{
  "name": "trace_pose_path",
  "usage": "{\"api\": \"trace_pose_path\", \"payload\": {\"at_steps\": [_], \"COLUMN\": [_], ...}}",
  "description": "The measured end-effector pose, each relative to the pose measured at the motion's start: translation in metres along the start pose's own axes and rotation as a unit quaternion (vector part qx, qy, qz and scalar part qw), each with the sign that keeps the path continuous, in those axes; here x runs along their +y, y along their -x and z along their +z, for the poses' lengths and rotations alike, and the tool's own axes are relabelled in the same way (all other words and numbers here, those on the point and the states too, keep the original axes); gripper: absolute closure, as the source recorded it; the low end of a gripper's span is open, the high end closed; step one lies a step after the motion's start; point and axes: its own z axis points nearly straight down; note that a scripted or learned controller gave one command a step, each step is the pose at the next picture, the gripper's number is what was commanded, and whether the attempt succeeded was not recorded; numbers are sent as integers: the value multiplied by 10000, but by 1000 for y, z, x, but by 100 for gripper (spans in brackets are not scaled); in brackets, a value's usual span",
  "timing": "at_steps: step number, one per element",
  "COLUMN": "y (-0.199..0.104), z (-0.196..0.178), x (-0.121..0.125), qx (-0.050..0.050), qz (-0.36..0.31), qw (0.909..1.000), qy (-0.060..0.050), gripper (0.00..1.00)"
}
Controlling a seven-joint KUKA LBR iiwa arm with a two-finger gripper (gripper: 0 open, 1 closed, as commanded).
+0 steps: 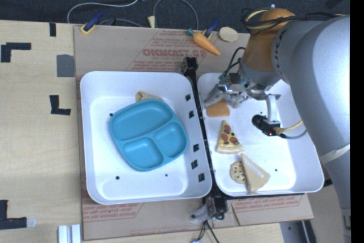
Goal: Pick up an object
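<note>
My gripper (226, 94) is low in the right bin (304, 176), near its upper left corner. Just below it lies a tan bread-like piece (217, 109), touching or nearly touching the gripper. Further down the bin lie a toy pizza slice (228, 138) and a cookie with a pale wedge (248, 173). The grey arm with its orange band (263, 48) comes in from the right and covers the bin's right part.
The left bin (96, 179) holds a blue divided plate (148, 135) with a tan item (145, 97) peeking out behind it. A toy carrot (205, 43) and a beige round piece (228, 34) lie on the cardboard behind the bins. A black clip (190, 67) sits between the bins.
</note>
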Motion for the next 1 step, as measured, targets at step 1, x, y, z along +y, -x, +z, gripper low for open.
{"api": "trace_pose_path", "payload": {"at_steps": [1], "y": [6], "z": [-12], "x": [0], "qx": [-51], "qz": [13], "qw": [10000], "qy": [3], "gripper": [100]}}
